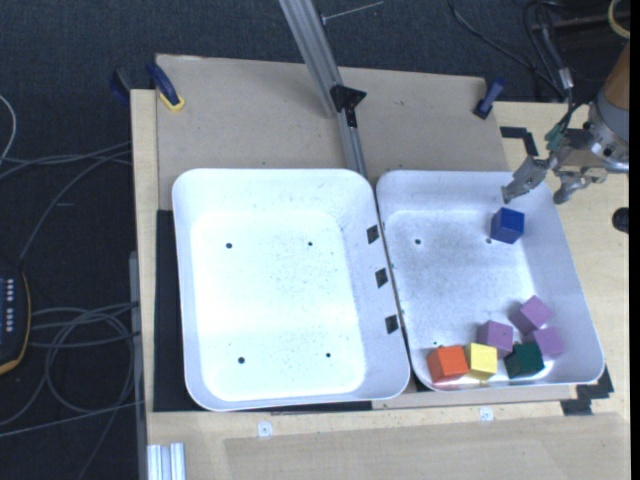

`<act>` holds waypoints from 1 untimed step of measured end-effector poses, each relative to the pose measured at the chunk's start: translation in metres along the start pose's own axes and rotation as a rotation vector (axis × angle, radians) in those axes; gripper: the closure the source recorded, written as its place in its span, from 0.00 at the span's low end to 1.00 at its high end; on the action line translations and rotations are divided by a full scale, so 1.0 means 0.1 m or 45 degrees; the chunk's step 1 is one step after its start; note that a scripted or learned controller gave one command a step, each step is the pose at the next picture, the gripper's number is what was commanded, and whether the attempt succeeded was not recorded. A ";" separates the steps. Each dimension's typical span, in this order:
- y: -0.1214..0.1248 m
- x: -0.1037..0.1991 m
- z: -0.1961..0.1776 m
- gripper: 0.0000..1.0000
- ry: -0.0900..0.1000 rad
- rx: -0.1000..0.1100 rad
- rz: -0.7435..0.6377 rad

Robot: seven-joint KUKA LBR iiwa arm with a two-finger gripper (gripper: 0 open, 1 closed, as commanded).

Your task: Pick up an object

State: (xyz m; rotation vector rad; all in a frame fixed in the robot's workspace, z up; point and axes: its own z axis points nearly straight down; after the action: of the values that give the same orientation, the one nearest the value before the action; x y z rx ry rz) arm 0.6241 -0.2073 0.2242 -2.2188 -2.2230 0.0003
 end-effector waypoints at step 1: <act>0.00 0.00 0.00 0.00 -0.001 0.001 0.000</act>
State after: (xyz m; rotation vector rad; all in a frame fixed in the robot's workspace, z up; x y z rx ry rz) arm 0.6241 -0.2074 0.2242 -2.2191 -2.2229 0.0016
